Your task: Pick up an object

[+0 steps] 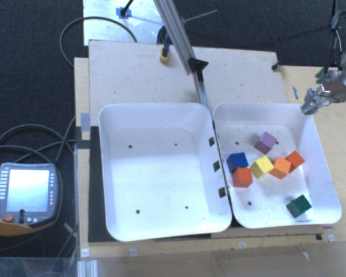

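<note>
The right bin (320,154) holds several small cubes. A purple cube (267,141) lies toward the back, a blue cube (237,161) sits near the divider, and a red-orange cube (242,177) touches it in front. A yellow cube (262,166) sits beside two orange cubes (281,167) (295,158), and a green cube (299,205) lies alone near the front right corner. My gripper (311,104) hangs at the far right, above the bin's back right rim, well away from the cubes. Nothing shows between its fingers.
The left bin (112,154) stands beside the right one. A slanted metal pole (174,25) crosses the back of the bench. A teach pendant (23,198) lies on the floor at the left, with cables around it.
</note>
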`<state>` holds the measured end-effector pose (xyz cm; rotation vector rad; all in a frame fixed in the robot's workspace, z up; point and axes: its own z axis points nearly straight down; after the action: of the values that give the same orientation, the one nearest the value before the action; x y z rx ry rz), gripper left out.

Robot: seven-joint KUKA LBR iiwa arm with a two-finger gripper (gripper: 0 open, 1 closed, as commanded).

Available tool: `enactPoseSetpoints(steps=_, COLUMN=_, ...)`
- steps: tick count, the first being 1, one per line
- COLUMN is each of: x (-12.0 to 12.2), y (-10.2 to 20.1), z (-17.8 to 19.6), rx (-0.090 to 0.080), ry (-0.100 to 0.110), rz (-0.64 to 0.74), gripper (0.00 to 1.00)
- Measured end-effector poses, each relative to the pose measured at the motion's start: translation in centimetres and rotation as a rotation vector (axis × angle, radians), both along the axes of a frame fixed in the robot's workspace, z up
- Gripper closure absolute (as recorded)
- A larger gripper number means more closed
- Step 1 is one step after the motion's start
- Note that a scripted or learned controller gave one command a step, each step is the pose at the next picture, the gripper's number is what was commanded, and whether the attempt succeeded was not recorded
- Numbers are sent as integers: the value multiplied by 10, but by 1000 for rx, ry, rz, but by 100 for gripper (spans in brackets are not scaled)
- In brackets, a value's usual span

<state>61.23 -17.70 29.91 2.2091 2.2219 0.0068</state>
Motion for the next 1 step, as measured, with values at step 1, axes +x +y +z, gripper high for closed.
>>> enactPoseSetpoints(steps=1, x=-17, y=56, z=-16, rx=4, ry=8, rz=4, gripper=100)
